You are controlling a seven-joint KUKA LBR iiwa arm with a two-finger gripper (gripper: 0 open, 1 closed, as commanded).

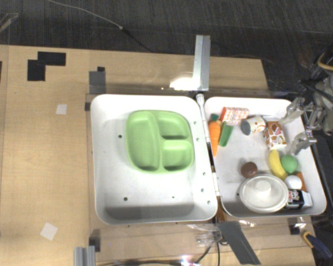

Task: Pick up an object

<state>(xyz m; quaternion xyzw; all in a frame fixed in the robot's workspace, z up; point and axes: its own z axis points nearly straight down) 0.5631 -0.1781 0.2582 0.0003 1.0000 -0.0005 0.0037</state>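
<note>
The right bin (233,165) holds several small items. Among them are an orange carrot (214,133), a red and white packet (235,115), a small printed carton (275,136), a yellow banana (276,164), a green ball (289,163), a brown ball (248,169) and a white bowl (262,193). My gripper (297,126) hangs over the bin's right rim, just right of the carton. Its two fingers are spread open with nothing between them.
A green divided plate (158,140) lies in the left bin (108,193). A white egg shape (293,182) and a dark bottle (295,198) sit in the right bin's near right corner. A metal post (202,62) stands behind the divider between the bins.
</note>
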